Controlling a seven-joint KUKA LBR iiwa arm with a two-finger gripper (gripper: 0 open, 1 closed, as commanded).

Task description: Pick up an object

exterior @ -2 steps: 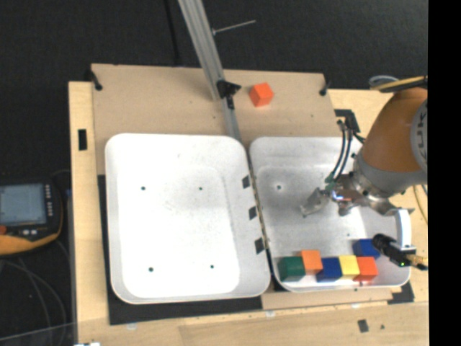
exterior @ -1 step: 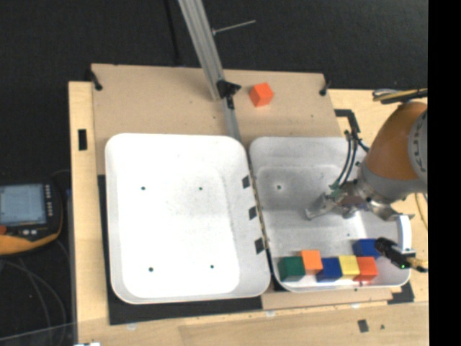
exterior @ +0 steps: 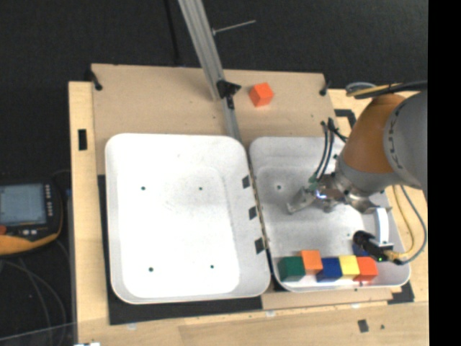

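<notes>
While the gripper [exterior: 299, 205] hangs low in the right bin [exterior: 288, 157], its state unreadable, five blocks [exterior: 328, 267] sit below it.

The surface [exterior: 288, 110] carries two shallow white bins: the left bin [exterior: 122, 215] and the right bin [exterior: 288, 164]. Six small blocks are present in total: three orange blocks [exterior: 261, 94] [exterior: 311, 260] [exterior: 366, 267], one green block [exterior: 291, 267], one blue block [exterior: 330, 268] and one yellow block [exterior: 349, 265]. Five of these blocks lie in a row inside the right bin, and one orange block rests on the surface beyond the bins.
</notes>
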